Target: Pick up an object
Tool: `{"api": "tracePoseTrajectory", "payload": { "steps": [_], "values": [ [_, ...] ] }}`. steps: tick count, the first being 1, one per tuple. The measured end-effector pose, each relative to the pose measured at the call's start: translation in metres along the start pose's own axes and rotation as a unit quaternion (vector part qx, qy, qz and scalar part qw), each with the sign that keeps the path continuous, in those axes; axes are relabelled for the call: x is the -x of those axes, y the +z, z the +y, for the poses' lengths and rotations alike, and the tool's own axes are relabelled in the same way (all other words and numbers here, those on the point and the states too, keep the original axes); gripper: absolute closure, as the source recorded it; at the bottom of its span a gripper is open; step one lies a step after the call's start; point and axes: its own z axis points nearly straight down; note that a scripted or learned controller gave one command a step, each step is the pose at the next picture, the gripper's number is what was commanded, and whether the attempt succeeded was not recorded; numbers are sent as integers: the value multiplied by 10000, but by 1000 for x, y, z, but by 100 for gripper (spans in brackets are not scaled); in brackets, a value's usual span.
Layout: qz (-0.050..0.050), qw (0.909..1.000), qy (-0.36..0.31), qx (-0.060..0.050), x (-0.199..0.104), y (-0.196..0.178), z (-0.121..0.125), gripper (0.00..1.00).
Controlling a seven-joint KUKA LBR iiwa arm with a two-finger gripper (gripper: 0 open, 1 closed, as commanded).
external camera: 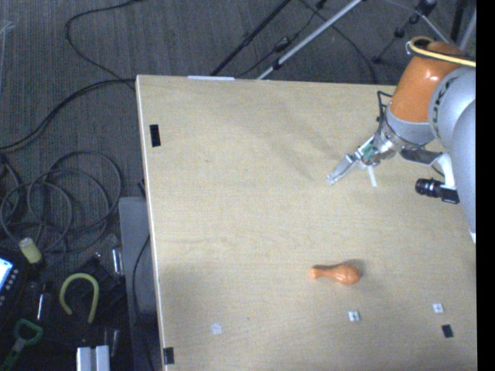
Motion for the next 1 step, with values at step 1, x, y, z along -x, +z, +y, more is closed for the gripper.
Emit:
{"api": "tracePoseTrajectory", "payload": {
  "steps": [1],
  "values": [
    [-13,10000,-1,7,0,-10,1,100]
  ]
}}
